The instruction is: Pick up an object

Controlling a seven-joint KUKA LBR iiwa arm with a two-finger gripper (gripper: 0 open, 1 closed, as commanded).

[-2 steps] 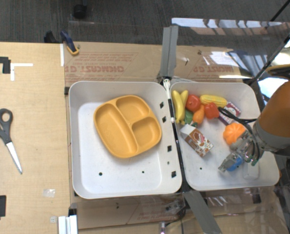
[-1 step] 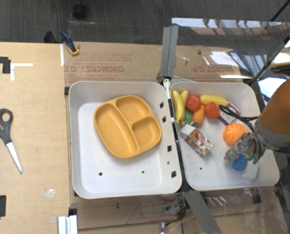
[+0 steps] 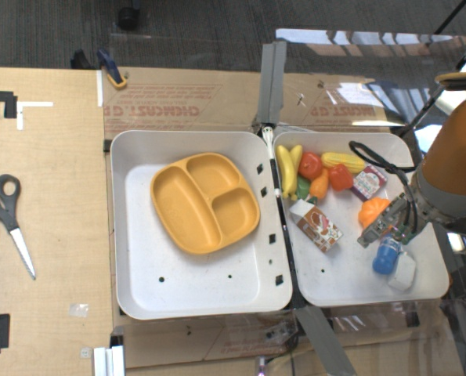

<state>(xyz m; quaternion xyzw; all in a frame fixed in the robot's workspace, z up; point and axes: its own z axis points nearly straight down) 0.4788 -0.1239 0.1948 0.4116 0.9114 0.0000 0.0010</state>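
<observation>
The gripper (image 3: pixel 383 229) is low in the right bin (image 3: pixel 326 284), just above a blue cup (image 3: pixel 384 258). I cannot tell how it stands; it looks blurry.

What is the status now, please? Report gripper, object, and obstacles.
Gripper low in right bin, over blue object. No grasp visible. Orange item and carton close by.

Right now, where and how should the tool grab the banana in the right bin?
Grip the banana across its middle, coming straight down from above. It lies flat along the right bin's left wall, so the fingers should probably close across its narrow width.
</observation>
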